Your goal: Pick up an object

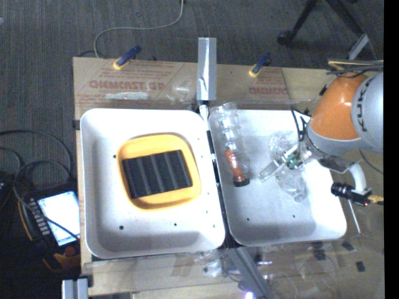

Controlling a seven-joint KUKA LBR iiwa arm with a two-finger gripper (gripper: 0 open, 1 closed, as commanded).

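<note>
While I hung over the right bin [324, 226] near a clear bottle [232, 143], my fingers' [292, 161] spread was unclear.

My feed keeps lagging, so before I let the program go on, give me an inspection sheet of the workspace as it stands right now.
Surface: two white bins side by side, left bin and right bin, on a brown board.
Job's things: yellow tray with a dark ribbed insert in the left bin; clear plastic bottle lying along the right bin's left wall; clear crumpled plastic pieces mid-right.
Clutter: nothing seen.
Grippers: tool low over the clear pieces; grip cannot be judged.
Cables: thin cord behind the board; dark loops at left.
Surroundings: two blue-handled clamps, chair base, carpet.
</note>
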